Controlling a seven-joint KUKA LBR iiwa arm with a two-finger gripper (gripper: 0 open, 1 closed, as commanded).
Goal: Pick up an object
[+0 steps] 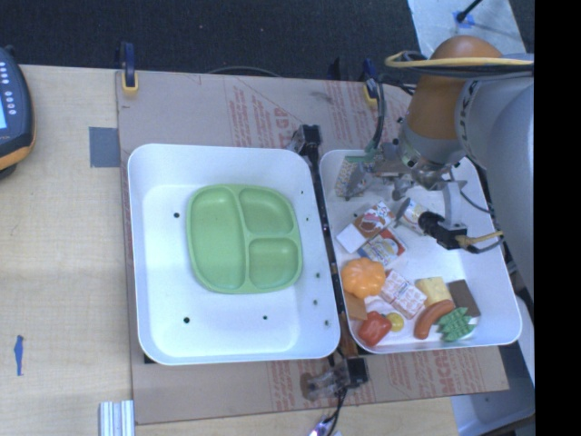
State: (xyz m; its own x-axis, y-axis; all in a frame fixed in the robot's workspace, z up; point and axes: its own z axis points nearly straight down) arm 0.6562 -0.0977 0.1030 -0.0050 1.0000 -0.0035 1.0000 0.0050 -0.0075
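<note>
Fingers (356, 181) of the gripper (386, 178) look spread with nothing between them, low over the far end of the right bin (497, 332), while the small toys (363, 277) lie untouched toward its near end, so the pick is not yet made

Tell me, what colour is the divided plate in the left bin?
The divided plate is light green, seen in the camera view.
</note>
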